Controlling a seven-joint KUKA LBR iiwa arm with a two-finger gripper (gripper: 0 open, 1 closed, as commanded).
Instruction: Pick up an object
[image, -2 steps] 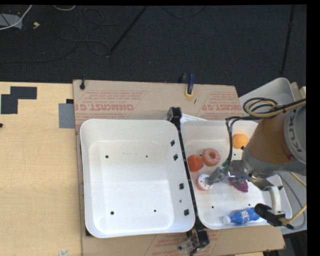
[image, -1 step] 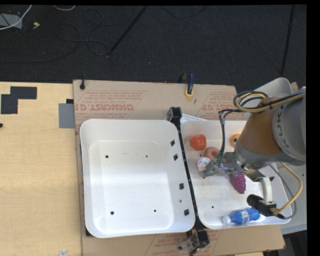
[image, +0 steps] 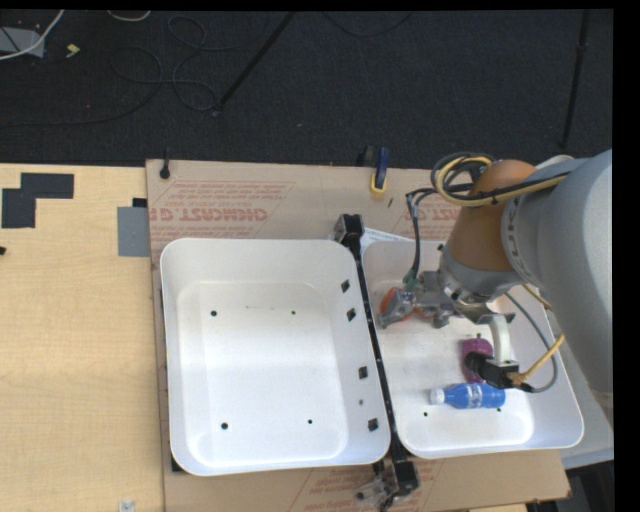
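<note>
In the reaching step, the jaws, open or clenched I cannot tell, hang by a reddish object (image: 393, 305) in the right bin (image: 560, 432), likely needing a firm close, then a lift.

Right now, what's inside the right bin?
A blue bottle lying on its side, a purple thing, and an orange-red thing beside the gripper. The arm covers the far right of the bin, so anything under it is hidden.
</note>
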